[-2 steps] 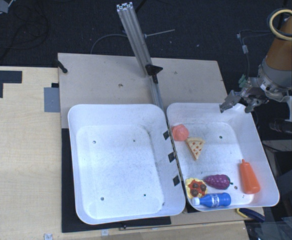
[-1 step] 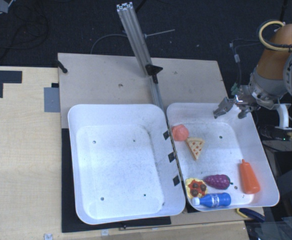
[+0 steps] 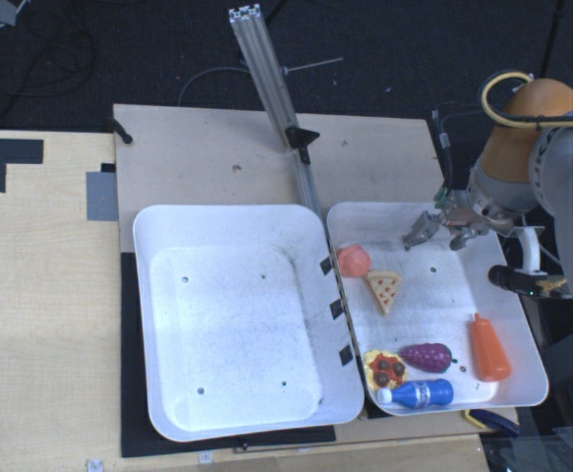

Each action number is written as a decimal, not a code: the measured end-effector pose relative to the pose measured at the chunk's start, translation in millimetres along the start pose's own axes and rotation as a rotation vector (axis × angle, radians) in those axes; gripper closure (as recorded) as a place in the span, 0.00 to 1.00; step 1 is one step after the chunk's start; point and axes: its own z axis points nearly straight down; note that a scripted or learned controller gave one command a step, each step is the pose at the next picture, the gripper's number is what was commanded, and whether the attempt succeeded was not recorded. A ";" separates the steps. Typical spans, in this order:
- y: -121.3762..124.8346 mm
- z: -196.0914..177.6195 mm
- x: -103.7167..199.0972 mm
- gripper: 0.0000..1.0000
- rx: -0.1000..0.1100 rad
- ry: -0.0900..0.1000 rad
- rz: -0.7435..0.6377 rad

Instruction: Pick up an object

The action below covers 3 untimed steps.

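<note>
While the gripper (image 3: 441, 229) hangs open and empty above the right bin (image 3: 443, 273), the pizza slice (image 3: 383, 290) lies just below-left of it, apparently the nearest target for picking.

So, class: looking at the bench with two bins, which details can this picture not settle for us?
- Gripper, camera view: too small and blurred to tell whether it is open or shut.
- Yellow toy: its lower edge is hidden by the blue bottle, and its printed pattern is too small to read.
- Arm: cut off at the right edge.
</note>
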 end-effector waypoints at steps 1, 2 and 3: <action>1.7 -13.9 -0.1 1.00 -0.006 -0.002 -0.001; -7.2 -65.4 2.4 1.00 -0.010 -0.003 0.002; -7.1 -93.5 1.7 1.00 -0.008 -0.002 0.002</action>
